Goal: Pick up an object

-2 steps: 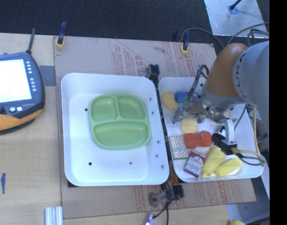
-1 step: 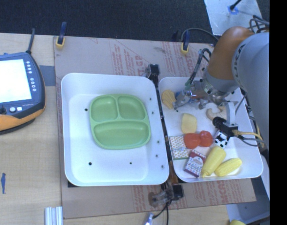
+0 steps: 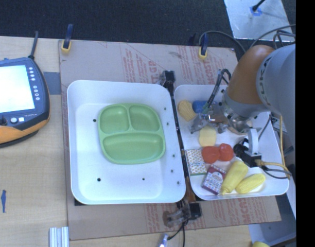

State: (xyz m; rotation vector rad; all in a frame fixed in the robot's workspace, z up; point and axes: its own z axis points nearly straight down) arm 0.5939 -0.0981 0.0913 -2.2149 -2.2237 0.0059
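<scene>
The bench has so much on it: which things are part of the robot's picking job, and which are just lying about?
Part of the job:
- gripper, low in the right bin
- pale yellow piece
- red pieces
- corn cobs
- small carton
- blue piece

Just lying about:
- green divided plate in the left bin
- handheld control screen
- clamps

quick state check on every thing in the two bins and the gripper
green three-compartment plastic tray: flat in left white bin, compartments bare
gripper: low inside right white bin, above the toys
pale yellow toy: lying beside gripper
red tomato toys: side by side, touching
yellow corn toys: lying at near edge
small red carton: lying flat
</scene>
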